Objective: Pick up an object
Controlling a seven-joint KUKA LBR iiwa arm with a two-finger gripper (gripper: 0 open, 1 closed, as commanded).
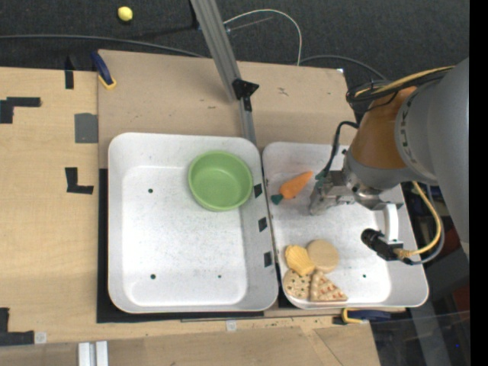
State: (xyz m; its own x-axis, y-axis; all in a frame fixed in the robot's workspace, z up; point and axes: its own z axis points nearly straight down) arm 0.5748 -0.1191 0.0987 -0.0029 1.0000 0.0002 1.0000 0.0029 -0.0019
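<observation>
Looking down at the right bin (396,292) from my remote station, I see the gripper (322,203) low over the bin floor, just right of the carrot (296,184). The carrot lies near the bin's left wall, long axis slanting from its green tip at lower left up to its fat orange end at upper right, and that fat end points pretty much at the fingers. So the target sits just left of the gripper, close but not between the fingers as far as I can see. Open or closed? Honestly can't tell, the wrist hides that. The cookies (313,269) sit nearer the front edge, further off. The green bowl (220,180) is over in the left bin (130,227), well apart.
</observation>
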